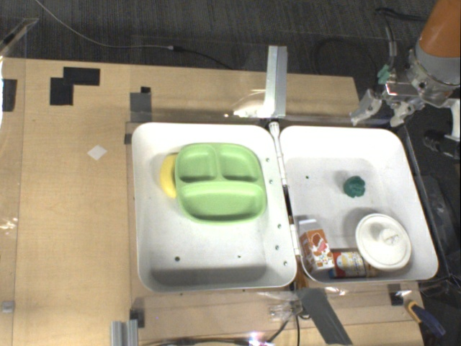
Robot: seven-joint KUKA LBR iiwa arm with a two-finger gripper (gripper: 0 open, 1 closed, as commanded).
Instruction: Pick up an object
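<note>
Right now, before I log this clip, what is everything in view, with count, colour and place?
Bins: 2, white, side by side on the bench; left bin, right bin.
Divided plate: 1, green, three compartments, upper middle of left bin.
Yellow object: 1, partly hidden under the plate's left edge; can't identify.
Small round object: 1, teal, middle of right bin.
Bowl: 1, white, lower right of right bin.
Packet: 1, red and white, lower left of right bin.
Can: 1, on its side, red and blue label, beside the bowl.
Gripper: 1, grey, above right bin's upper right corner.

Robotics lab: plywood bench [65, 215], loose cables [108, 38], white bins [216, 280].
</note>
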